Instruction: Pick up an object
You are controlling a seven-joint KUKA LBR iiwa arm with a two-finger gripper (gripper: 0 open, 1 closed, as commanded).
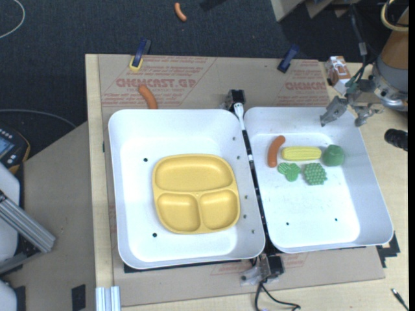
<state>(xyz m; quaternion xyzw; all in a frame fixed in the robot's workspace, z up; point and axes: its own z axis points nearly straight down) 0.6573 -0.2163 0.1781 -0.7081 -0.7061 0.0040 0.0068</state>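
In the right bin [363, 225] lie a small orange-red sausage [275, 150], a yellow corn cob [301, 153], a round green ball-like vegetable [333, 155] and two green broccoli-like pieces [288, 170] [314, 173], clustered in its far half. My gripper [345, 112] hangs over the bin's far right corner, above and to the right of the cluster. Its fingers are spread apart with nothing between them. The left bin [130, 193] holds a yellow three-compartment plate [194, 193].
A second orange sausage [148, 96] lies on the cardboard behind the left bin, and another [180, 11] on the dark floor. Clamps [138, 55] [287, 58] hold the board's far edge. The arm's wrist [392, 63] fills the upper right.
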